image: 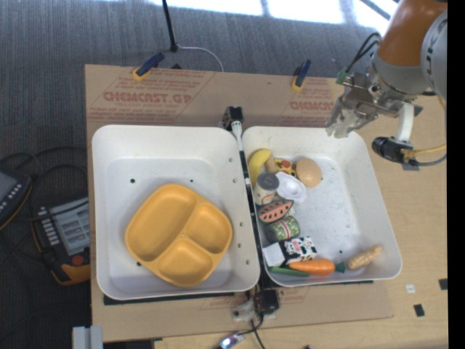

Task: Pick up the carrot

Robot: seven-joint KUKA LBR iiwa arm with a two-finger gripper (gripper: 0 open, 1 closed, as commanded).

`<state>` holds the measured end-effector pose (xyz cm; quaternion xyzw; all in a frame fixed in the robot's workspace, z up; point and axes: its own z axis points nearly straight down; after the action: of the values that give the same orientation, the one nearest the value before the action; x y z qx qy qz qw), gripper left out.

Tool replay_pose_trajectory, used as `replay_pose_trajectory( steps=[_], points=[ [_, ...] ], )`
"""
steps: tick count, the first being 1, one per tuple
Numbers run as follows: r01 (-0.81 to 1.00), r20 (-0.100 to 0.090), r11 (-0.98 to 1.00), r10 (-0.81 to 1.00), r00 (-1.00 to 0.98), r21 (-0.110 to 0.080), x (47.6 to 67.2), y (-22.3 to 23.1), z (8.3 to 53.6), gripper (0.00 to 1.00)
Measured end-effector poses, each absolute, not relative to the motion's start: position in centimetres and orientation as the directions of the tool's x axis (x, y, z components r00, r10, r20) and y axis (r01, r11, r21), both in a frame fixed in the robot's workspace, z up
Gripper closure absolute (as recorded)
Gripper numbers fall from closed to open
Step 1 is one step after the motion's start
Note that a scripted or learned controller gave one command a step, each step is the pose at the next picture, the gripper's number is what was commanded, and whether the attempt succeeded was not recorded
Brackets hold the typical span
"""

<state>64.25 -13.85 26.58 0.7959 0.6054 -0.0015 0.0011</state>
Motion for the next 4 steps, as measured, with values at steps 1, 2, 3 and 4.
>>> replay_pose_trajectory(
  steps=[1, 2, 3, 4],
  points=[
    [0.954, -0.003, -0.298, 0.954, 0.298, -0.005, 66.4, -21.7, 13.3, 1.0],
    [1.0, -0.007, 0.015, 1.0, -0.015, 0.009, 64.1, -14.9, 9.0, 1.0],
    [0.99, -0.01, 0.141, 0.99, -0.141, 0.01, 56.0, -22.7, 9.1, 1.0],
    [0.913, 0.001, 0.407, 0.913, -0.407, 0.0, 50.4, -8.5, 18.4, 1.0]
  ],
)
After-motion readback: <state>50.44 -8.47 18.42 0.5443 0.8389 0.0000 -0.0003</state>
